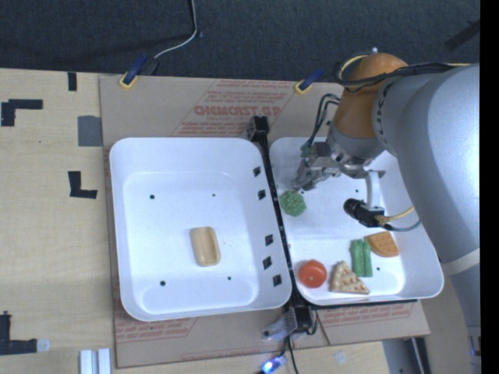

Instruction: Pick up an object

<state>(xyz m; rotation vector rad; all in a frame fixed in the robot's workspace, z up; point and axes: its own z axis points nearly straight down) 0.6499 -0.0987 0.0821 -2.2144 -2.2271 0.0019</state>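
My fingers hover in the right bin; open or closed, I cannot tell. Green ball lies just below-left of them, near the divider, apparently ungripped.

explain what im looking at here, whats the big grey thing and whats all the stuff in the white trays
The big grey shape with the orange band is a robot arm, reaching in from the right. The picture comes from one camera fixed above the bench, looking down at a slant. At the arm's tip is its claw, the part meant to pick things up. It hangs low over the right bin, right above a small green ball-like toy. Whether it grips anything cannot be told from here. That bin also holds toy food: a red tomato, a pizza slice, a green piece and an orange piece. The left bin holds one tan bread-like piece.
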